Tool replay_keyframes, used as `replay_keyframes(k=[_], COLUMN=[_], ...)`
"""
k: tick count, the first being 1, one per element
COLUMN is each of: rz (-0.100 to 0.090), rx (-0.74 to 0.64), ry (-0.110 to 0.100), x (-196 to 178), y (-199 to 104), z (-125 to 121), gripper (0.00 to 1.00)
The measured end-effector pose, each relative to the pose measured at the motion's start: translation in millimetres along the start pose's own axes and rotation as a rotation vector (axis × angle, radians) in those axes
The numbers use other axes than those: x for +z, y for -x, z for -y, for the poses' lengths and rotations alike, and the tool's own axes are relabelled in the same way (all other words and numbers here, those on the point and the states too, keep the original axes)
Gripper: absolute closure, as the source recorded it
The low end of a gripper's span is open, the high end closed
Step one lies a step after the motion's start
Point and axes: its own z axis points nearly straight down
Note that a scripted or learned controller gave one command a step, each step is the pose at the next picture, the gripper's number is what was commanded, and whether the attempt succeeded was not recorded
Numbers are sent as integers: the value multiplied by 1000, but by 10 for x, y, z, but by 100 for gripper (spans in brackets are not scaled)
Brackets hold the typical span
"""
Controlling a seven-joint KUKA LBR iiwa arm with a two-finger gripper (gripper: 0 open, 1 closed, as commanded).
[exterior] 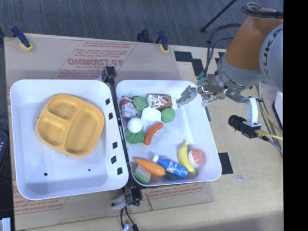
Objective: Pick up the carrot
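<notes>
Where the right bin (204, 129) comes nearest the camera, the carrot (150, 167) lies on its side along the front wall, its tip touching a blue bottle (172, 167). Just right of that stand a banana (185, 156) and a red-topped cup (197, 156). Farther back lie a sausage (153, 133), a white egg (135, 125) and a green ball (168, 115). The left bin (29, 177) holds a yellow divided plate (70, 124). At the far right rim hangs the gripper (186, 96), well apart from the carrot; I cannot tell how it is set.
</notes>
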Motion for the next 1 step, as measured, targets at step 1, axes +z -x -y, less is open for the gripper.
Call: replay_keyframes(k=[1], rz=[-1], rx=[48], ry=[-3], x=[1040], y=[-107], z=[323], gripper=[0])
